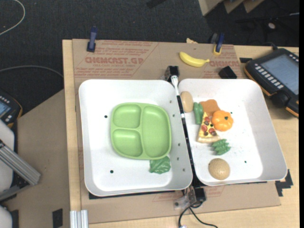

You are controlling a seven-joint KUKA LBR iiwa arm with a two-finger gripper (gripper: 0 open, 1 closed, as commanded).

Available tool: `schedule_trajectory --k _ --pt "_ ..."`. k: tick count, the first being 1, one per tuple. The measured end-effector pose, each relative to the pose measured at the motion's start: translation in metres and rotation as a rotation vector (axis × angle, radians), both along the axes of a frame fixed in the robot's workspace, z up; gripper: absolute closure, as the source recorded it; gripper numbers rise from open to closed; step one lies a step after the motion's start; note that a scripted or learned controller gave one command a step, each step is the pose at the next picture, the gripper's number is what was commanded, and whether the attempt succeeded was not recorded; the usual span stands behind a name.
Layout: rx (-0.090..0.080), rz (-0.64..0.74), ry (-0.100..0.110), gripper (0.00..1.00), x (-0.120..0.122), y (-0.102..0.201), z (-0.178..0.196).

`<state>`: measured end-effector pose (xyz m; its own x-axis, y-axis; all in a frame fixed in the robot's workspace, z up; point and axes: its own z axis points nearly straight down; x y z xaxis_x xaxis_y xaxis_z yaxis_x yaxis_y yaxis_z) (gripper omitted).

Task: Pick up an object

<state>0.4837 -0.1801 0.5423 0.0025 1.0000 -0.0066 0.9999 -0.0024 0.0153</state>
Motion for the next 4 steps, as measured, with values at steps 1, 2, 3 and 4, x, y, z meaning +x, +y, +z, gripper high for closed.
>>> schedule_trajectory --k 1,2,3,4 --pt "0.002 0.003 0.007 1.0 0.0 0.001 0.005" --pt "-0.001 0.003 0.003 1.0 0.001 0.001 0.016" --pt "-0.004 0.003 -0.001 1.0 0.002 0.001 0.026" --pt "-0.007 0.003 -0.006 1.0 0.002 0.001 0.037"
